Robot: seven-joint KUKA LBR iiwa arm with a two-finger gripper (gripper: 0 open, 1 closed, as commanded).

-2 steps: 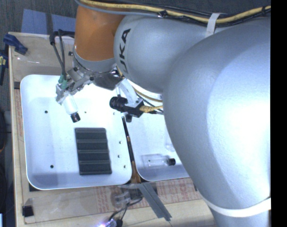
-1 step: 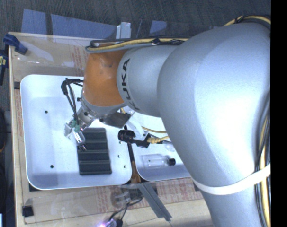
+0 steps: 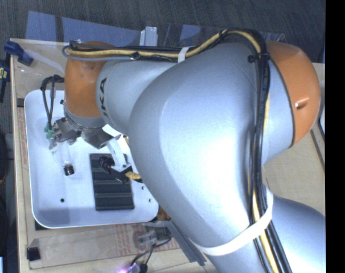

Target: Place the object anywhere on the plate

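My gripper (image 3: 63, 148) hangs low over the left part of the left white bin (image 3: 36, 169), just below the wrist's orange band (image 3: 81, 90). Right under the gripper is a small dark and silver piece (image 3: 69, 169), close to the bin floor. I cannot tell whether it is held or lying there. A small green bit (image 3: 48, 132) shows at the gripper's left side. The arm's broad grey body (image 3: 206, 141) hides the right bin and the right part of the left bin.
A tiny dark speck (image 3: 62, 199) lies on the bin floor near the front wall. The bench's wooden edge (image 3: 76, 243) runs along the front. Blue clamps (image 3: 16, 51) sit at the far left corner, and cables (image 3: 47, 104) loop beside the wrist.
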